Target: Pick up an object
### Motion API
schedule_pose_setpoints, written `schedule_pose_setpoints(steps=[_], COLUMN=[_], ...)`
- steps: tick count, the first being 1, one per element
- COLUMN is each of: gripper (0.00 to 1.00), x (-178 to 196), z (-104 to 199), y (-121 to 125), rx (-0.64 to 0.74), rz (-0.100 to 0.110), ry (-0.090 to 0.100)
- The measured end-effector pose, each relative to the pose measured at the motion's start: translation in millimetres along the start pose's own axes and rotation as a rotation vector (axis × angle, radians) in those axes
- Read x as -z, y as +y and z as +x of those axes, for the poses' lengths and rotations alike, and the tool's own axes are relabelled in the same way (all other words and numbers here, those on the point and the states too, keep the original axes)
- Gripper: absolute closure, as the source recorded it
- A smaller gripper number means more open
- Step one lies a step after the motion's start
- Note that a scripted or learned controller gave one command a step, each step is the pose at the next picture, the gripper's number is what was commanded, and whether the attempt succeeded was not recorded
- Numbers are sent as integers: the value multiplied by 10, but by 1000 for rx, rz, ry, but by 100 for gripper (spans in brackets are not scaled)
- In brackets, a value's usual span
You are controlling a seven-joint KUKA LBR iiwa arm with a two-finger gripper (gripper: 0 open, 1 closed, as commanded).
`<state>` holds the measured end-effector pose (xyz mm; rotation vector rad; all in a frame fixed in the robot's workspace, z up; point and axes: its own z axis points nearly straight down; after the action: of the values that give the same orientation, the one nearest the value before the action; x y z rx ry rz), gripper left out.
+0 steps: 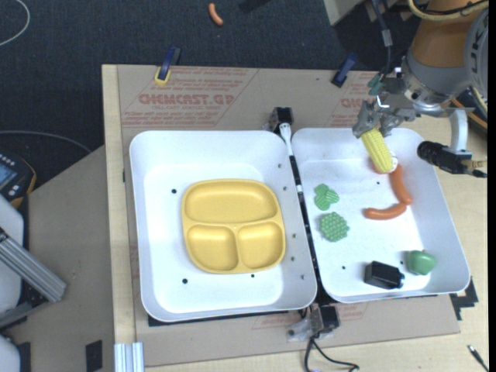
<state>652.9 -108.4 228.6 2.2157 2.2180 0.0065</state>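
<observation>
My gripper [375, 127] hangs over the back of the right bin [449, 231]. It is shut on the top end of a yellow corn cob [380, 152], which slants down and to the right from the fingers. Just below the cob lies a curved orange sausage [392, 200]. Two green leafy pieces [326, 198] [334, 226] rest near the bin's left wall. Toward the front right corner are a green pepper-like piece [421, 262] and a black block [384, 275].
The left bin [155, 169] holds a yellow divided plate [232, 225]. A black divider strip [294, 184] runs between the two bins. Clamps [164, 67] [343, 71] sit on the board's back edge. A small orange item [215, 14] lies on the dark floor.
</observation>
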Motion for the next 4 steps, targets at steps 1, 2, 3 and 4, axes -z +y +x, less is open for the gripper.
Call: schedule_pose_setpoints(steps=[1,2,3,4], gripper=[100,100,100,100], x=[40,-17,-9,57], z=[472,357,365,461], y=[-87,-25,19,33], rx=[4,-2,0,0], rz=[9,6,5,4], ry=[3,1,0,1])
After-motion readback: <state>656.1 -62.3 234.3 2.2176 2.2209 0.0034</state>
